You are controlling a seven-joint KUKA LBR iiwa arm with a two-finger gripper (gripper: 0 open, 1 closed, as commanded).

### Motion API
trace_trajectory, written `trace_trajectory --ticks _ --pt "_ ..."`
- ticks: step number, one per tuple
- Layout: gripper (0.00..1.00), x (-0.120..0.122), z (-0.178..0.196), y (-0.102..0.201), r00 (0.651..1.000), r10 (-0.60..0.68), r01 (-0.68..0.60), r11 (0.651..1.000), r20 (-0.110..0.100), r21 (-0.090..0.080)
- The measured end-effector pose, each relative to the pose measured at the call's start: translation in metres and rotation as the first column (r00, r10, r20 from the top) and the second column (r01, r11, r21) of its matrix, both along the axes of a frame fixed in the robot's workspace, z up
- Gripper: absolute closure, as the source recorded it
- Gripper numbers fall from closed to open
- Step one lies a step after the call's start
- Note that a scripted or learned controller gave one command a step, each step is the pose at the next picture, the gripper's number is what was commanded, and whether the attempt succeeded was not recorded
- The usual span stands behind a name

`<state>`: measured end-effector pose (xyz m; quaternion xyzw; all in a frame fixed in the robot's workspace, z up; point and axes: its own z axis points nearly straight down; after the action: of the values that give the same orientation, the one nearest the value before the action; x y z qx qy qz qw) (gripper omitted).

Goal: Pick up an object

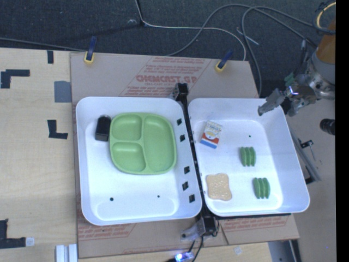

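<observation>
Two shallow white bins sit side by side on a cardboard sheet (163,75) clamped to the bench: the left bin (90,173) and the right bin (283,141), joined along a dark central divider. The grey arm (322,64) reaches in from the right, and its gripper (275,103) hangs at the right bin's upper right corner, just over the rim; its fingers are too blurred to judge how far apart they stand, and nothing can be made out between them. In the left bin lies one light green divided plate (143,143) with three compartments, and one small black block (102,128) touches its left edge. The right bin holds four small candidates for picking: one tan toast-like slab (218,186) near the lower left, one small white carton with red and blue markings (211,134) near the upper left, and two ridged green pieces, the upper one (248,156) and the lower one (261,188), well apart from each other on the right side. Judged from this layout, the task is at its beginning: every object rests on a bin floor, none is lifted, and the approach, descent, closure and lift all remain to be done. The nearest candidates to the gripper appear to be the carton and the upper green piece.
</observation>
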<state>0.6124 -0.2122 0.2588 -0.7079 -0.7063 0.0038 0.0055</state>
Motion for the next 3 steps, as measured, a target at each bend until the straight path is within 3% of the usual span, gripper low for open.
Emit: trace_trajectory --ticks 1,3 --pt "0.0 0.002 0.008 0.001 1.0 0.004 -0.004 1.0 0.012 -0.003" --pt "0.0 0.012 -0.086 -0.001 1.0 0.003 -0.003 1.0 0.007 -0.003"
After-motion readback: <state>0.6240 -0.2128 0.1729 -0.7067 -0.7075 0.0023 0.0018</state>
